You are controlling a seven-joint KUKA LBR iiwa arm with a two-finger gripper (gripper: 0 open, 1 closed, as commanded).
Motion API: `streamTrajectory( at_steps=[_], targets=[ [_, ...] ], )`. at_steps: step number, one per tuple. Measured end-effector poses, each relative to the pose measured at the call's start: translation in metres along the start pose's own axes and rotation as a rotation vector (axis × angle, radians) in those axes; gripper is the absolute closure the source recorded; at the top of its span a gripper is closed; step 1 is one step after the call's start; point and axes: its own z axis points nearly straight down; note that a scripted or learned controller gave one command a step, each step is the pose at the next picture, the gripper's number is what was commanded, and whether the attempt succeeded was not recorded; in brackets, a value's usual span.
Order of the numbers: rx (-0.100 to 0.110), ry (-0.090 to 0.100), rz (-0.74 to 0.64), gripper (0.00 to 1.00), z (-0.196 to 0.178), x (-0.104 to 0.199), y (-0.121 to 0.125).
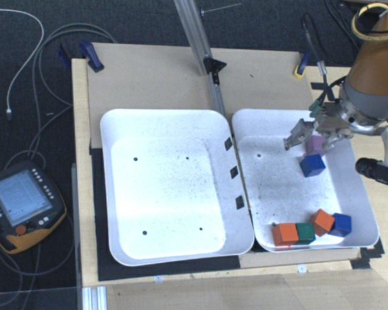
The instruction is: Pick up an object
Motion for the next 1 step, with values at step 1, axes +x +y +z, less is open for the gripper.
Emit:
streamTrajectory(
  at_steps=[1],
  targets=[
    [-0.006, 0.000, -0.004, 0.00, -0.0334, 0.0342, -0.0029]
  ],
)
